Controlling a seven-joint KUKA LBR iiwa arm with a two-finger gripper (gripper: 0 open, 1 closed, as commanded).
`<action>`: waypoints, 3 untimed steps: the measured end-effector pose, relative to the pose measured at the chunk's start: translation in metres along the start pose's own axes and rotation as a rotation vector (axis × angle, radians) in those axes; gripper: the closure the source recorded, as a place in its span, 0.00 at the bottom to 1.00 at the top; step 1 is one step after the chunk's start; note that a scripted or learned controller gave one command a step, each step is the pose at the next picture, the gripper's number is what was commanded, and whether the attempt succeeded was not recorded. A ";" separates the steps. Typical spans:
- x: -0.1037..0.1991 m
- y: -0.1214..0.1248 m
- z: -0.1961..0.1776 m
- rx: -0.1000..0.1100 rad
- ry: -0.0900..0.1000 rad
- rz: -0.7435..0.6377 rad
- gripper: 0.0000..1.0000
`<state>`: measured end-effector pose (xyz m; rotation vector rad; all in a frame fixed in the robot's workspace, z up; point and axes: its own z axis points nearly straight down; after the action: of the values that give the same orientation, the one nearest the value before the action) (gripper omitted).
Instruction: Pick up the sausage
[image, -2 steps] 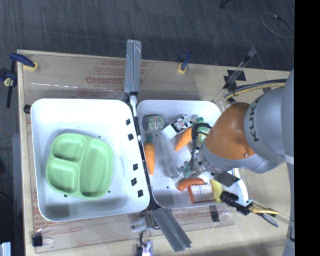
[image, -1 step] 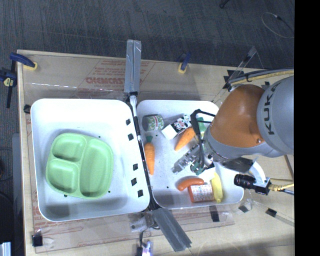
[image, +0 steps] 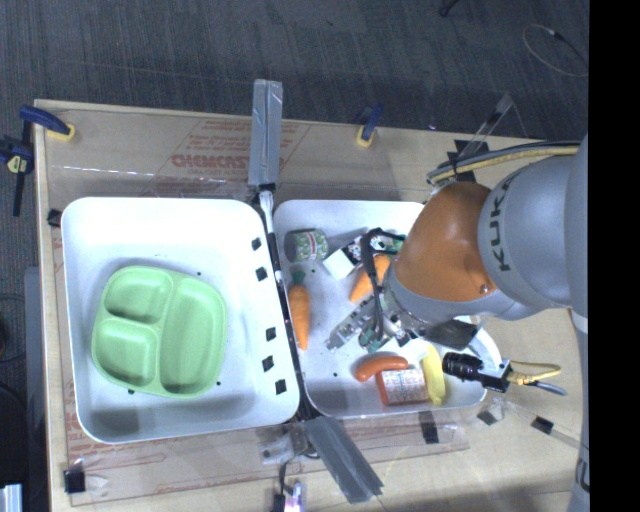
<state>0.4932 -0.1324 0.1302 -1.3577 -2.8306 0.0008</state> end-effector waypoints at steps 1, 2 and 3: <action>0.000 0.000 0.000 0.000 0.000 0.000 0.00; -0.036 -0.051 0.039 0.000 0.001 -0.018 0.00; -0.045 -0.004 0.038 -0.001 -0.001 -0.112 0.00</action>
<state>0.5187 -0.1699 0.0919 -1.1974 -2.9037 -0.0006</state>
